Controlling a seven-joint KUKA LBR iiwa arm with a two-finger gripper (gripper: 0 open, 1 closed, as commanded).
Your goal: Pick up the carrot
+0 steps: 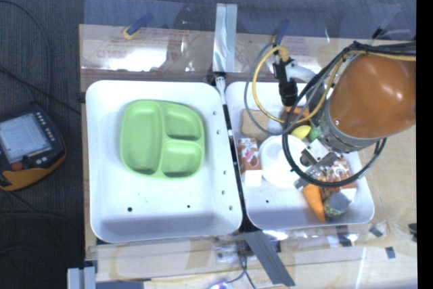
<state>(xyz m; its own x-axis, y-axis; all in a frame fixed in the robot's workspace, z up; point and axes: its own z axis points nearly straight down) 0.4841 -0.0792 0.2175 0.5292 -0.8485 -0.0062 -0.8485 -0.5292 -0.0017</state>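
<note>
1. Here the carrot (314, 202) lies in the right bin's (270, 216) near right corner, long axis running far-left to near-right.
2. A grey object (337, 204) touches its right side; a white cup (277, 160) sits just left.
3. The gripper (319, 162) hangs just beyond it; its opening cannot be told.

Bench (155, 51) with 2 white bins (108, 213)
</note>
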